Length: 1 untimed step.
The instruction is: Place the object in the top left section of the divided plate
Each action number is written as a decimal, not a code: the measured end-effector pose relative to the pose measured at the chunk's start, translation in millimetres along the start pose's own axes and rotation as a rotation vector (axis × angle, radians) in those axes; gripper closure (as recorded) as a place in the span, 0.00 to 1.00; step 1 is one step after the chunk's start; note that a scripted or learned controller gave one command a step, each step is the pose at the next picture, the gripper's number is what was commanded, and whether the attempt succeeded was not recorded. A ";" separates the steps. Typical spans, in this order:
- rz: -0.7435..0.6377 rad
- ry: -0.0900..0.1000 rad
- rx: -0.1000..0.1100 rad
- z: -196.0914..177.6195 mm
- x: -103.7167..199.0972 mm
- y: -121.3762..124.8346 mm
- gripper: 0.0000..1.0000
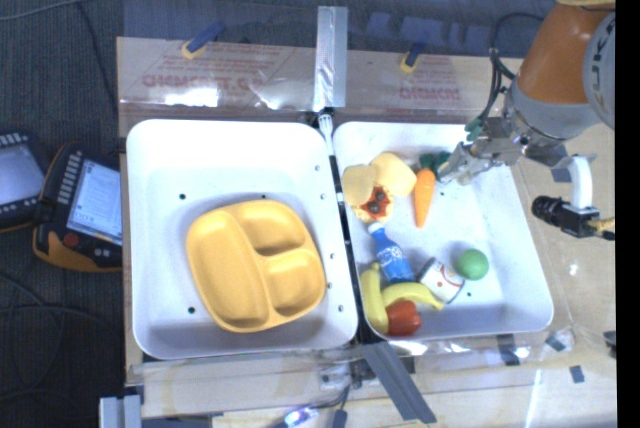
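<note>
A: Status on the gripper [462, 163]?

B: It's over the upper part of the right bin [520, 246], near the back wall. Arm comes in from the right, orange band [560, 46] visible above the wrist. Can't tell whether the jaws are spread or closed; too small and cluttered at the tip. Nothing visibly pinched between them.

A: What's under it?

B: Carrot [424, 196] lies just left of the tip, leafy end up toward a small dark green item [434, 159] that sits right beside the gripper. Can't tell if anything is touching.

A: Rest of that bin?

B: Yellow pepper-like piece with an orange-red cut face [378, 186] at the upper left, against the divider. Blue bottle [391, 256] below it, tilted. Banana [385, 298] and a red item [403, 318] at the lower left corner, touching. Green ball [472, 264] mid-right, with a small white-and-red object [443, 280] just beside it.

A: And the plate?

B: Yellow divided plate [215, 286] sits in the middle of the left bin [160, 166], rotated a bit. Its sections show only bare yellow. All the loose objects are in the right bin, well apart from the plate.
</note>
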State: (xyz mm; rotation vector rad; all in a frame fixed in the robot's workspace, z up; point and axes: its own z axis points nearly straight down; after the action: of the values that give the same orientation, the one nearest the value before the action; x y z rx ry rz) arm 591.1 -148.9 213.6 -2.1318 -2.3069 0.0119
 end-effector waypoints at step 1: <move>-0.106 0.005 -0.001 32.6 85.9 5.5 1.00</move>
State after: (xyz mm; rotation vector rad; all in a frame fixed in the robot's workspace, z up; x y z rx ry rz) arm 589.6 -63.0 180.5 -2.0040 -2.4144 0.0049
